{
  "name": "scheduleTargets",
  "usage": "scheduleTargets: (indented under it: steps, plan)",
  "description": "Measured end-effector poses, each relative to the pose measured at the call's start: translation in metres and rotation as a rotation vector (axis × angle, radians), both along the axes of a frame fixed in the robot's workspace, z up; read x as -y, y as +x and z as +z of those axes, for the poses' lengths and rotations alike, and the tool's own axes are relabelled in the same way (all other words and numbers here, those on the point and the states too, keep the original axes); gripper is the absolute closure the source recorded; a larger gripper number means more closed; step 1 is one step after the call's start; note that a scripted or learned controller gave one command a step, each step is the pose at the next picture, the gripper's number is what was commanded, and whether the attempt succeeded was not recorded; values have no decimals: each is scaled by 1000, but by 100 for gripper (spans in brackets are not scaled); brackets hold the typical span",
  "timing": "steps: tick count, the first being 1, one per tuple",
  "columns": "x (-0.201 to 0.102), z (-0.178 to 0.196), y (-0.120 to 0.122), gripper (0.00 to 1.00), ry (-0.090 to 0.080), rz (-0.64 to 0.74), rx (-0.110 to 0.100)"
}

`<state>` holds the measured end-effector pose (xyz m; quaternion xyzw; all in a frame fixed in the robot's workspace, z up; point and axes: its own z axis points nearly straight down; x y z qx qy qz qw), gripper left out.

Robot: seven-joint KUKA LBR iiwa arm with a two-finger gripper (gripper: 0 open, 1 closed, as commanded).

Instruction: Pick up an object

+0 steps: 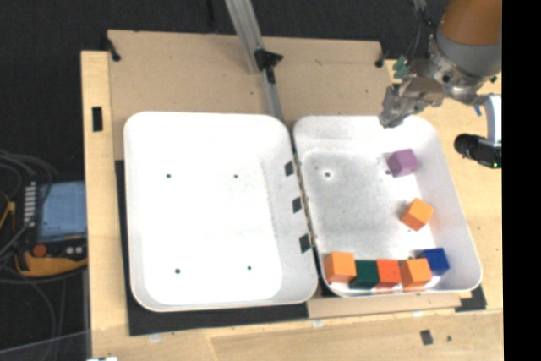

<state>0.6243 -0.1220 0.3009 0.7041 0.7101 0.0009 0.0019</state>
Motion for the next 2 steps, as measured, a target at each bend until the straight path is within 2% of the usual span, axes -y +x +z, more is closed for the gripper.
scheduleTargets:
  steps: [1, 2]
  plan:
    - [-55, -14, -23, 100, 1, -3, -5]
    - [-96, -14, -41, 100, 2, -2, -4]
